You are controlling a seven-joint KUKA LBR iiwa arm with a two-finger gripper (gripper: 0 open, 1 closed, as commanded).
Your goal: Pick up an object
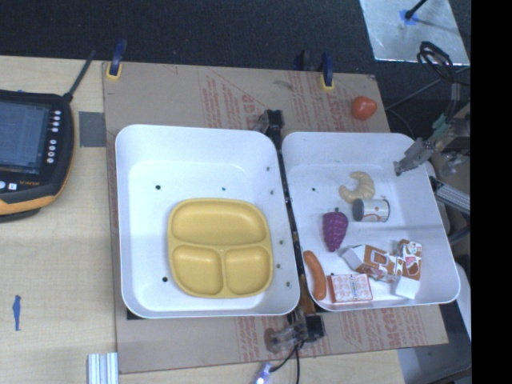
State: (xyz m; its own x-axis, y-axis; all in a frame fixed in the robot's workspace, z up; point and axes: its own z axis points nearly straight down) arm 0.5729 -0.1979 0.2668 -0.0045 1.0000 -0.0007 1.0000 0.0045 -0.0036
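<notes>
the right bin [416, 154] has bare floor along its far and right walls. the gripper [402, 166] hangs over the bin's right rim, holding nothing; its opening cannot be told. a purple grape bunch [334, 228] lies mid-bin, beside a small can [371, 210] and a croissant [358, 186].

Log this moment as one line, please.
phase: approach | gripper: above right bin's far right edge, holding nothing | nearest: croissant, small can
</notes>
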